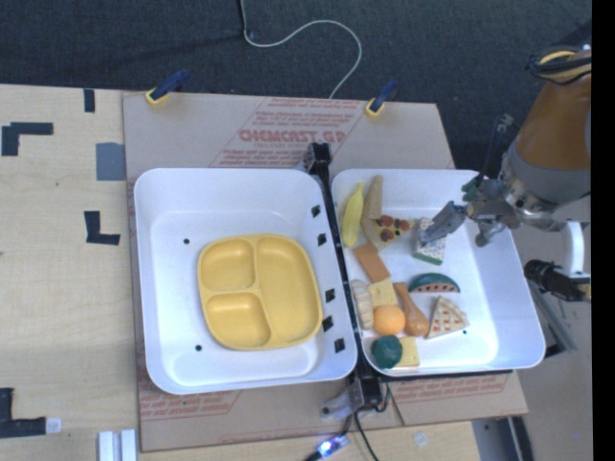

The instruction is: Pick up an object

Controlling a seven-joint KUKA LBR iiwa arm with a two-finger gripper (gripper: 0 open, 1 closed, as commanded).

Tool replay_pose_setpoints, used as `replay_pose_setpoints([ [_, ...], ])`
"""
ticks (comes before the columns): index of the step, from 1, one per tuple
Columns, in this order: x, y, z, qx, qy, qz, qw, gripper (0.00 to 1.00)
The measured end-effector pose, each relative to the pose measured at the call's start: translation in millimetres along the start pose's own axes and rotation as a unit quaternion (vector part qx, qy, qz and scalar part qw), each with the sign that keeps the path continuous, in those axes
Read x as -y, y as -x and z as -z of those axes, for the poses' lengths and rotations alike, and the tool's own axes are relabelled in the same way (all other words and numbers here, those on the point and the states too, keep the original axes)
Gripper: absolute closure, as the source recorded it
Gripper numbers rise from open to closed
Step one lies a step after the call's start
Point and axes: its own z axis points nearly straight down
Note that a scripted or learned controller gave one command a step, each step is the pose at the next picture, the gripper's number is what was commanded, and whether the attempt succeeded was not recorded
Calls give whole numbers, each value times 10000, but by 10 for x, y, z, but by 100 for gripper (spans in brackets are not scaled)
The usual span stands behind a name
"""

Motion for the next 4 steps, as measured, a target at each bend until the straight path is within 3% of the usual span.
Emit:
replay_pose_setpoints([
  [1,-26,-3,71,11,65,17,10000,0],
  [4,29,37,-1361,13,50,17,10000,0],
])
